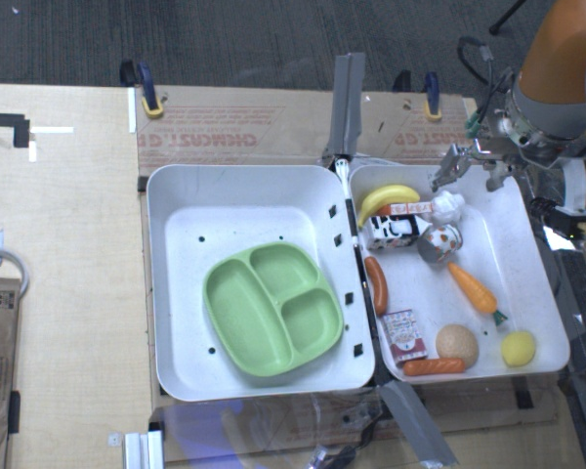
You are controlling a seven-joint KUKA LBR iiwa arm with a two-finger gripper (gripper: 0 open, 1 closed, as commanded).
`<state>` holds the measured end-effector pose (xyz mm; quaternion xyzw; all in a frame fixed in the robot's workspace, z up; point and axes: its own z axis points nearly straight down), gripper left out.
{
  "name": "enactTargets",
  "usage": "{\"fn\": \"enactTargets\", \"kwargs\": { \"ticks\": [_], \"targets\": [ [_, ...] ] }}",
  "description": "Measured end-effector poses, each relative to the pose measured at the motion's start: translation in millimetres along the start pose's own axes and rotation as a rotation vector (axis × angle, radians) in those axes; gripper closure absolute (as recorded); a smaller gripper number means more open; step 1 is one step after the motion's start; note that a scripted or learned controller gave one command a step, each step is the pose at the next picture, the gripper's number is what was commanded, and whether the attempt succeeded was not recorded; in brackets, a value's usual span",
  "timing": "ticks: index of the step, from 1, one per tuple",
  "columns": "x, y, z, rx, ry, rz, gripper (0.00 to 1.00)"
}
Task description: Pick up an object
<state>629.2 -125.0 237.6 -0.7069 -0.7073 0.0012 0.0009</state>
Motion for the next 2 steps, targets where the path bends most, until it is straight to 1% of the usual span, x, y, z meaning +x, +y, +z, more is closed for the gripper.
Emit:
{"fn": "enactTargets", "kwargs": {
  "ticks": [1,2],
  "targets": [
    [-53.6,-5.3,134.7,0.000,0.000,-0.090,0.00],
    [-53.9,-4.5,124.3,-0.002,0.000,-0.088,1.00]
  ]
}}
